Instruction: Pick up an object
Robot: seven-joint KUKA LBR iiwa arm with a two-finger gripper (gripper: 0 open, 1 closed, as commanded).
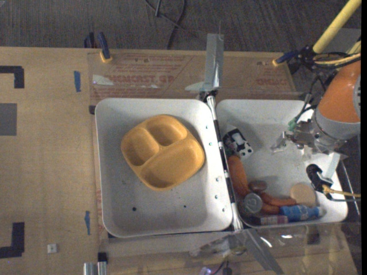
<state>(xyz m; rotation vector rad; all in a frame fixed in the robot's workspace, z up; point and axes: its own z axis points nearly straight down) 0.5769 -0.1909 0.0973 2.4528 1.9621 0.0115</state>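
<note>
- Camera view: the loose objects lie in the right bin [269,125], bunched along its left wall and near edge.
- A small black-and-white object [238,143] sits highest of the group, close to the divider between the bins.
- Just below it an orange carrot-shaped piece [237,173] runs lengthwise beside the left wall.
- Next to the carrot's lower end are a small brown round piece [257,185] and a grey round can-like item [251,203], seen end-on.
- A reddish sausage-shaped piece [276,201] lies across the near part of the bin, and a blue bottle [299,213] lies on its side against the near wall.
- A pale tan rounded item [303,194] rests just above the bottle, toward the bin's right side.
- The gripper [301,137] hangs over the upper right part of that bin, under the grey wrist and the orange band of the arm [341,99].
- Nothing can be seen between its fingers; whether they are spread or pressed together I cannot tell, as the metal parts blur together.
- The tan item is the nearest object, below the gripper and apart from it; the black-and-white object lies well to its left.
- A black cable loop [315,175] hangs by the bin's right wall.
- The left bin [109,171] holds a yellow divided plate [163,151], upright and set slightly askew.
- Both bins rest on a wooden bench [46,153] marked with blue tape strips [77,80] and black corner marks.
</note>
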